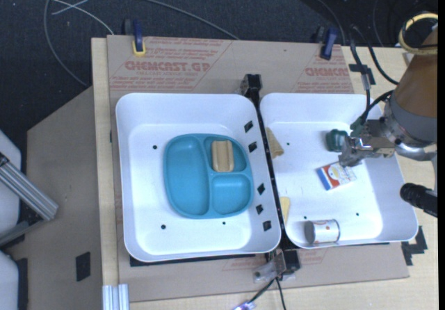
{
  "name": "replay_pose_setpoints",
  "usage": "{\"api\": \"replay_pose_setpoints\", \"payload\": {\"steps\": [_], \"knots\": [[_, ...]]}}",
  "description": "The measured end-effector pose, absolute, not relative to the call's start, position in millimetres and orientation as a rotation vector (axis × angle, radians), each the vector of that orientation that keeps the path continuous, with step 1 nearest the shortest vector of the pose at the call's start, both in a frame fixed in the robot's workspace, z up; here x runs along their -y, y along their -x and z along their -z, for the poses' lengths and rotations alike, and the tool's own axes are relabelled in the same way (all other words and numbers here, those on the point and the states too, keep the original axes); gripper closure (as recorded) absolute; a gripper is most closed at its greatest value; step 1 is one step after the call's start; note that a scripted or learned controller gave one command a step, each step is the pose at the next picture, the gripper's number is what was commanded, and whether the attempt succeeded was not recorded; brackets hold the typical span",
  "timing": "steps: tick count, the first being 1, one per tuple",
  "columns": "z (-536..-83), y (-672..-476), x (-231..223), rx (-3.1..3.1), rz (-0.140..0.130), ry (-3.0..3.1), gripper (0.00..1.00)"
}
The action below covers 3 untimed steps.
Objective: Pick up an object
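- The arm came in from the right side, over the right bin (389, 232).
- The gripper (350, 156) hung low in that bin, near its middle.
- It was too small and blurry to tell if the gripper was open or closed, and nothing could be seen held in it.
- The closest thing to pick was a small flat card (335, 176), white with blue and red on it.
- The card lay on the bin floor just under the gripper, a little toward the front and a little to the left in the view.
- The card's long side ran on a slant, from low on the left to higher on the right.
- So the next move was likely a short drop straight down, with a tiny shift toward the front.
- A flat card is hard to grab, so the try could slip.
- A small green thing (336, 139) sat just behind the gripper, close enough to be bumped.
- A little can (321, 231) lay on its side at the front edge of the right bin, well apart from the gripper.
- A tan piece (274, 143) leaned by the wall between the bins.
- The left bin (139, 218) held a blue tray (191, 183) with a tan block (222, 156) in it, far from the gripper.
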<state>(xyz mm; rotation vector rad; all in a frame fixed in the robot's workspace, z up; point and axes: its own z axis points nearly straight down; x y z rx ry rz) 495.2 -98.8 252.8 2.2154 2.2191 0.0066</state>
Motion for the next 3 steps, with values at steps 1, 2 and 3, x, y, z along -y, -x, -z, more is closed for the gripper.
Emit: {"api": "replay_pose_setpoints", "payload": {"steps": [1,2,3], "knots": [[-269,-495.9,99,-2.221,-0.003,-2.219,1.00],[-251,-532.8,61,-2.226,-0.002,-2.216,1.00],[-240,-569.1,11,-2.227,-0.004,-2.214,1.00]]}}
